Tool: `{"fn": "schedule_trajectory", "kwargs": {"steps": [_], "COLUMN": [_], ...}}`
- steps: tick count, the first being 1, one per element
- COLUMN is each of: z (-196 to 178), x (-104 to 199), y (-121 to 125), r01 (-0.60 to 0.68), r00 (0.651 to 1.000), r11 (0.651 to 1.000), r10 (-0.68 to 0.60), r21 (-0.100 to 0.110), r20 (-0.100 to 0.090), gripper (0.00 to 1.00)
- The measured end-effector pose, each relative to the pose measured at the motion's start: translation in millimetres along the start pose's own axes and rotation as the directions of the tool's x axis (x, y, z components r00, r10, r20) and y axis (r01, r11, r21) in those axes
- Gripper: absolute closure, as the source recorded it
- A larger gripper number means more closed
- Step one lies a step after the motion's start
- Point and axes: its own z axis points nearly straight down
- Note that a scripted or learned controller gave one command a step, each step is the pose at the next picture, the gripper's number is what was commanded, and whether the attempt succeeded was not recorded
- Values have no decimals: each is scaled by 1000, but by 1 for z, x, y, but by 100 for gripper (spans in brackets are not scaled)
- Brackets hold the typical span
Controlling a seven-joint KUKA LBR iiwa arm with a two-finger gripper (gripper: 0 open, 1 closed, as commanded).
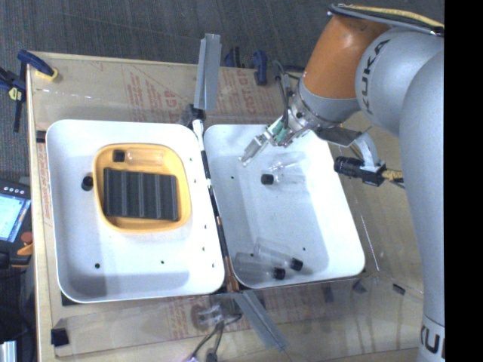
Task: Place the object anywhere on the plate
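The worktop (113,78) carries two white bins. The yellow plate (140,157) lies in the left bin (68,262) — far across from the hand (256,148). In the right bin (339,225), the clear object with a black cap (281,173) lies just below the hand, long axis roughly crosswise. Whether the hand is wide or narrow I cannot tell — nothing shows between it.

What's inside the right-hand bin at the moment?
The right bin holds several clear vials with dark caps: one near the middle top, and two along the front edge. The gripper hangs over its back left corner, hiding a little of the floor there.
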Motion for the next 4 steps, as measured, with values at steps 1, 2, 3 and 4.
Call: {"fn": "schedule_trajectory", "kwargs": {"steps": [1,2,3,4], "z": [17,7,-81,-108], "x": [25,25,84,157], "y": [-85,-85,-67,-23], "r01": [-104,-103,105,367], "r00": [995,995,995,930], "r11": [995,995,995,930], "r10": [104,103,-105,-367], "r21": [2,3,-2,-1], "r20": [-3,-3,1,2], "gripper": [0,100,100,100]}}
